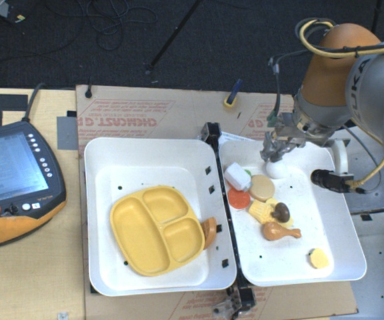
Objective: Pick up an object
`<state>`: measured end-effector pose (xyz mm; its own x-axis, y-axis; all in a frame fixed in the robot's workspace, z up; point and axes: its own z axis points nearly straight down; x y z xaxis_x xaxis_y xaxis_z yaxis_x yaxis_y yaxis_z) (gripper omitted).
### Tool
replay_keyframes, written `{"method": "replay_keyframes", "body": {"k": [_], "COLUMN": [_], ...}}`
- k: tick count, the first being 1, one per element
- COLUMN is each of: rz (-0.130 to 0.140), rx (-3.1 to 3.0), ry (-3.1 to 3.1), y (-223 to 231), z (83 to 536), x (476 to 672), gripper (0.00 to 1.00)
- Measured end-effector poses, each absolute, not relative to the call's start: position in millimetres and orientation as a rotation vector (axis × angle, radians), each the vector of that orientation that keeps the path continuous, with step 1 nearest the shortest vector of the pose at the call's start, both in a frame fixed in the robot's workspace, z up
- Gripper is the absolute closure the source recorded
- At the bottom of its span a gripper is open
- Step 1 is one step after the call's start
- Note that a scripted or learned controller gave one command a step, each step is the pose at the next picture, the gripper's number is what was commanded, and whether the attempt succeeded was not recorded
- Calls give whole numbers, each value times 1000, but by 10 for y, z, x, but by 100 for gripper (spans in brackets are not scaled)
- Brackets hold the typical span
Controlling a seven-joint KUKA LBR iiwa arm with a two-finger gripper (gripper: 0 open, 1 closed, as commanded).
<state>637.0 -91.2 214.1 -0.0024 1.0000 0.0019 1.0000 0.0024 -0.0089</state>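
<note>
So we've got the gripper hanging over the far end of the right bin, can't tell its state. Toy food sits piled mid-bin: drumstick, cookie. Yellow plate fills the left bin.

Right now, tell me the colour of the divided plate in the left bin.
Yellow. The divided plate shows plainly in the camera view.

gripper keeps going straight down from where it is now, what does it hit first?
Most likely the white rounded object just under the gripper, at the top of the right bin. Depth is unclear from this slanted view, so it could instead meet the bin floor beside it.
</note>
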Motion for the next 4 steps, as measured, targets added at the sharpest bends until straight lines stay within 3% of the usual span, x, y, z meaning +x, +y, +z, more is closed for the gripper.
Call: {"method": "replay_keyframes", "body": {"k": [1,2,3,4], "rz": [13,4,-6,-1], "rx": [-2217,-2223,-2210,-2219], "ry": [-2211,-2215,-2230,-2222], "y": [-1196,-1547,-464,-384], "z": [1652,839,1917,2596], "x": [5838,5326,5289,5035], "gripper": [100,100,100,100]}}
